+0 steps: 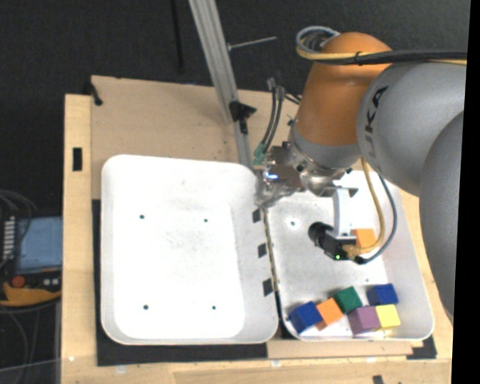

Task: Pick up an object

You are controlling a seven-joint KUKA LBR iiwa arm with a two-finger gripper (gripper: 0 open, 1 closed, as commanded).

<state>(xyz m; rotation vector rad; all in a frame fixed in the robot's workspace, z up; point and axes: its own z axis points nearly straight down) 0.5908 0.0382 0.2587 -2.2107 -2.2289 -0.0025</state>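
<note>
Six small blocks lie nearest to the camera, crowded in the near corner of the right bin: a blue block, an orange block, a green block, a purple block, a yellow block and a second blue block. All of them rest on the bin floor, touching or just beside each other, so I judge that the task is not yet done and nothing is lifted.

At the far left corner of the same bin is the hand, close to the wall that separates it from the left bin. It seems to be low there, but the wrist covers much of it and its height is not clear. Whether the hand is released or clenched I cannot tell, and I see no block in it.

The blocks are well apart from the hand, toward the near side and to the right. In my judgement the whole pick is left: to travel across the bin, go down over one block, close on it and lift.
</note>
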